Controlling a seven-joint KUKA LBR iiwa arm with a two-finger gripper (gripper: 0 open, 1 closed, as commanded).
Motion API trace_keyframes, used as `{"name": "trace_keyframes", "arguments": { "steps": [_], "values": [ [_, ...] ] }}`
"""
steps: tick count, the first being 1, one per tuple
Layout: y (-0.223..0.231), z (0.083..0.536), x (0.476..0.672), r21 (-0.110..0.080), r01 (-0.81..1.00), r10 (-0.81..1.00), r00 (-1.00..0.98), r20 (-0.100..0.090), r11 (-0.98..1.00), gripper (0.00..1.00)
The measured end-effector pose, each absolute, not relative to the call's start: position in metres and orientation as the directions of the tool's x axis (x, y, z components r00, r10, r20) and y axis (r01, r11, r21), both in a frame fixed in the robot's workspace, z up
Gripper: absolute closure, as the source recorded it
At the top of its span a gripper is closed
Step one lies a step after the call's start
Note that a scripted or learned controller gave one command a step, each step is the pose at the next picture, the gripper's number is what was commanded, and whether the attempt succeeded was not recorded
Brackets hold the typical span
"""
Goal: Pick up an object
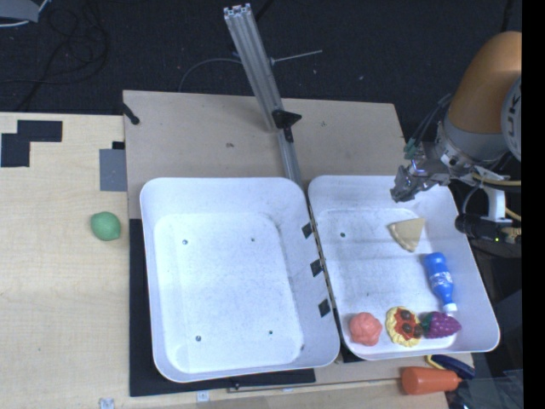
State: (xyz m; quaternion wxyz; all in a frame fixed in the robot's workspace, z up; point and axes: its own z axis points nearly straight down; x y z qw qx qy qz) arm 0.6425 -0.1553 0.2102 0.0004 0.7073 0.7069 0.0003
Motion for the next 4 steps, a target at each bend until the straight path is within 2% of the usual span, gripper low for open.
{"name": "trace_keyframes", "arguments": {
  "steps": [2, 4],
  "values": [
    [-0.053, 0.213, 0.646, -0.001, 1.0, 1.0, -0.004, 0.001, 0.004, 1.0],
    [0.051, 0.236, 0.629, 0.0, 1.0, 1.0, -0.003, 0.001, 0.003, 1.0]
  ]
}}
